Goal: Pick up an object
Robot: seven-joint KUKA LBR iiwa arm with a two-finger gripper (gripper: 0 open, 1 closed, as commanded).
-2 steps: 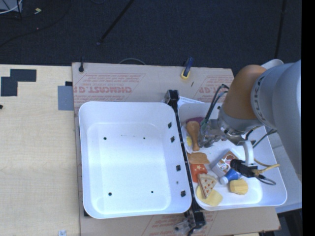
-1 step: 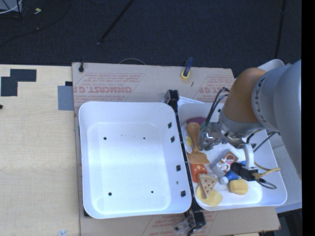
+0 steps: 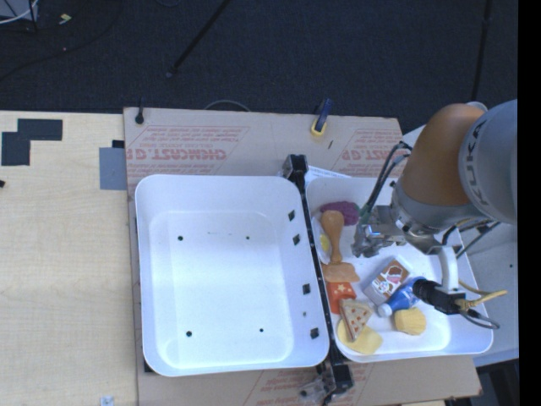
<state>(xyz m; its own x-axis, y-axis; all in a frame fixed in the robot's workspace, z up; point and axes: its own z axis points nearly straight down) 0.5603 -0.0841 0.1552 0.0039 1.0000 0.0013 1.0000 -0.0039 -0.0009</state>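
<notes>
Grey arm (image 3: pixel 473 176) over right bin (image 3: pixel 473 341), jaws (image 3: pixel 368 239) perhaps beside wooden spoon (image 3: pixel 333 231)

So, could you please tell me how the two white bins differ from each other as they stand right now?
The left bin shows its bare white floor with a few small dark dots, while the right bin holds a jumble of small toys, among them a wooden spoon and a purple piece. The gripper hangs over the right bin, not the left bin. Both are shallow, white and set side by side.
</notes>
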